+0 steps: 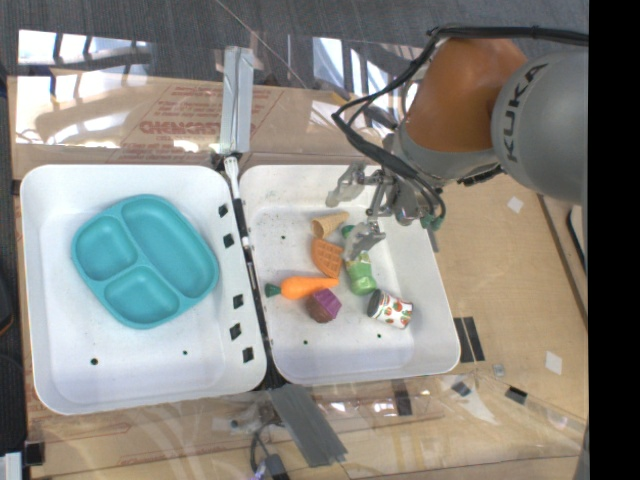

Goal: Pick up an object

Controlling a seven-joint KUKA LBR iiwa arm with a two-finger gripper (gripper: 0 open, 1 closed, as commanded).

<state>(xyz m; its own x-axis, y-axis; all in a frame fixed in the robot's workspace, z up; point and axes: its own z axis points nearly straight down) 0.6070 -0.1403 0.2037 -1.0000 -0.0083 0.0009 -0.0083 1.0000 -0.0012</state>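
Observation:
My gripper [362, 211] hangs over the upper middle of the right bin [300, 353], fingers spread open with nothing between them. Just below it lie several toys: a tan cone-shaped piece [326, 226], a waffle-like orange piece [326, 257], a green item [359, 271], an orange carrot [306, 288], a purple-brown piece [323, 306] and a white patterned cup [392, 311] on its side. One lower fingertip [366, 238] is close above the green item.
The left bin [50, 298] holds a teal divided plate [144, 260]. A metal divider with black clips [238, 248] runs between the bins. Cardboard lies behind the bins, and black cables loop off the wrist.

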